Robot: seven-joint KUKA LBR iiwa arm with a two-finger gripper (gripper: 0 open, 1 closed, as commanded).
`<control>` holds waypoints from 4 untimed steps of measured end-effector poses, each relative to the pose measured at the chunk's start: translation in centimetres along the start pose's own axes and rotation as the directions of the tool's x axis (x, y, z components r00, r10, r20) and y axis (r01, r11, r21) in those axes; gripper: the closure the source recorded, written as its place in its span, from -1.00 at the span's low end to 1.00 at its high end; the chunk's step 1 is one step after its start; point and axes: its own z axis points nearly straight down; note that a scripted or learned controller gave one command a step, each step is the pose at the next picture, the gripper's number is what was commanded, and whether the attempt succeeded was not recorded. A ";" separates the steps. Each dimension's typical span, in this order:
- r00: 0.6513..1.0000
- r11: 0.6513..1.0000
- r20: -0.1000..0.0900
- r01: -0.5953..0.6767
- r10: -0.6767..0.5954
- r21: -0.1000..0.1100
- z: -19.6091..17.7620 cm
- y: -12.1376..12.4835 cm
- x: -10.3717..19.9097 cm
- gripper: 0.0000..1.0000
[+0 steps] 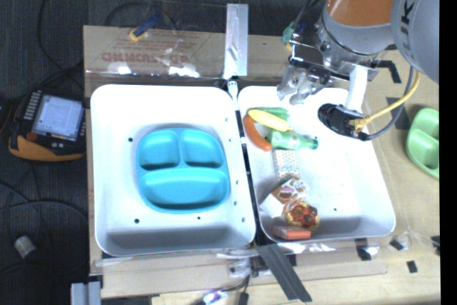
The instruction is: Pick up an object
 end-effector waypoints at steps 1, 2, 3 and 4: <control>1.000 1.000 0.001 -0.001 0.001 0.000 0.0 0.0 0.0 -1.00; 0.988 0.988 0.000 0.157 -0.157 0.000 0.0 -1.3 -6.5 -1.00; 0.989 0.989 -0.002 -0.149 0.149 0.004 7.8 -2.6 -8.3 -1.00; 0.999 0.999 -0.003 0.039 -0.039 0.004 23.3 -1.5 -11.1 -1.00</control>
